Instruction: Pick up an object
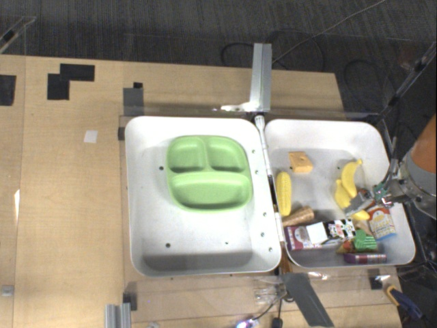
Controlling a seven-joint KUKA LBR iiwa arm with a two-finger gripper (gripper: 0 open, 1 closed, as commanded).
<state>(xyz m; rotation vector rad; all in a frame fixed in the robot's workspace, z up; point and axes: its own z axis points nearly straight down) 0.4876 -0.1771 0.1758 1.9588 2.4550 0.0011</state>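
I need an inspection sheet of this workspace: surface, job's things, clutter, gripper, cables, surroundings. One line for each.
Surface: wooden bench bearing left bin and right bin side by side.
Job's things: in the right bin, bananas, corn cob, bread piece, small box, ketchup bottle.
Clutter: green divided plate in the left bin.
Gripper: gripper low over the right bin's right side, near the bananas; finger state unclear.
Cables: black cables on the floor behind the bench.
Surroundings: dark carpet.
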